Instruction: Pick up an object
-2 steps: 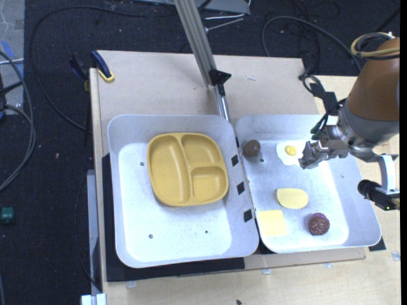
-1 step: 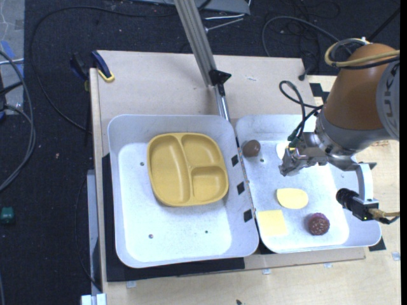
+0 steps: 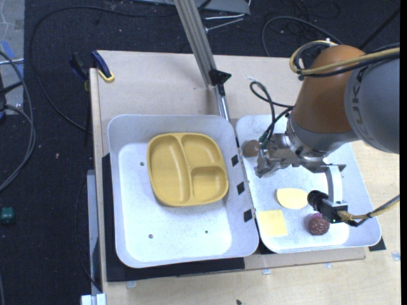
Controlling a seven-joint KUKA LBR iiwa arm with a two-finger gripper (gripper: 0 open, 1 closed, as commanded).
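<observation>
My gripper (image 3: pixel 266 162) hangs over the left part of the right bin (image 3: pixel 362 189), just below a small brown round object (image 3: pixel 250 148) near the bin's left rim. A pale yellow oval piece (image 3: pixel 291 199) lies in the bin below and right of the gripper. A yellow square slice (image 3: pixel 273 223) rests near the front edge. A dark red ball (image 3: pixel 317 225) sits at the front right. Nothing shows between the fingers.
The left bin (image 3: pixel 127 234) holds a yellow divided plate (image 3: pixel 187 168) with three compartments. A metal pole (image 3: pixel 198 37) slants up from between the bins at the back. The arm's bulk covers the right bin's back right area.
</observation>
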